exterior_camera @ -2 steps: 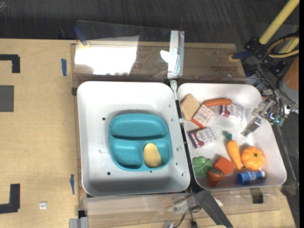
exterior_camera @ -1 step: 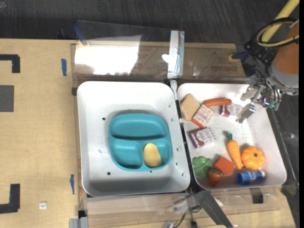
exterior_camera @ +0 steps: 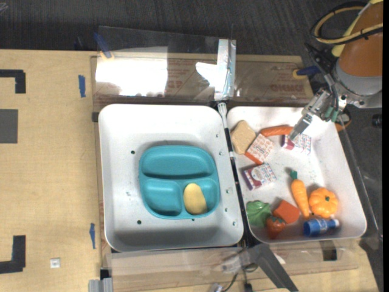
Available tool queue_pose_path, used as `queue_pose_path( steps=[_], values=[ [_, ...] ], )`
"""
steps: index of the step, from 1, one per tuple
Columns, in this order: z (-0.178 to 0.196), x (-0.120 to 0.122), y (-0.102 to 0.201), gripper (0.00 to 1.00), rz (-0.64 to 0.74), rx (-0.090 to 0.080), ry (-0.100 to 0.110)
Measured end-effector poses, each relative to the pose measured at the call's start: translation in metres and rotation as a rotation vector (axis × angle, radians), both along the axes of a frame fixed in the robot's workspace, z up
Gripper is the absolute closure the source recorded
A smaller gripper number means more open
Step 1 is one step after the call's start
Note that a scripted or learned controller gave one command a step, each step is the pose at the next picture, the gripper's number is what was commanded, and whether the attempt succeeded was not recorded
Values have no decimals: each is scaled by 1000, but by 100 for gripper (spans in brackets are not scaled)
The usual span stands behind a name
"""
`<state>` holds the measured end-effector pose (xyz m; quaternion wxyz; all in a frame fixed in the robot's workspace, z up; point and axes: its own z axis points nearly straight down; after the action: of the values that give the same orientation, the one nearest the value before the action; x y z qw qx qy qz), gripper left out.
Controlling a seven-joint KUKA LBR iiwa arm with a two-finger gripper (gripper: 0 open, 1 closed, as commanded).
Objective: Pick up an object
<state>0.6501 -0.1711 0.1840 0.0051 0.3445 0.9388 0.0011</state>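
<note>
Grey arm slanting down-left, gripper (exterior_camera: 299, 132) over right bin (exterior_camera: 352, 181)

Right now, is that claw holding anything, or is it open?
Claw: cannot be told. It is low in the right bin, its tip at a small pink-and-white packet.

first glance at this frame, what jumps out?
The teal divided tray in the left bin, with a yellow potato-like piece in its lower right compartment. Next, the heap of toy food in the right bin: an orange pumpkin and a carrot near the front. The end effector hangs over that bin's far side.
</note>
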Motion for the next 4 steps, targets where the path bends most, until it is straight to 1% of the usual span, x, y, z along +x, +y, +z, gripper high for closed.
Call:
queue_pose_path(
  steps=[1,2,3,4],
  values=[
    [-67,12,-18,0,123,1,11],
    [-89,8,-21,0,87,2,15],
    [-97,6,-14,0,-75,3,13],
    [-84,9,-14,100,-75,0,-1]
  ],
)
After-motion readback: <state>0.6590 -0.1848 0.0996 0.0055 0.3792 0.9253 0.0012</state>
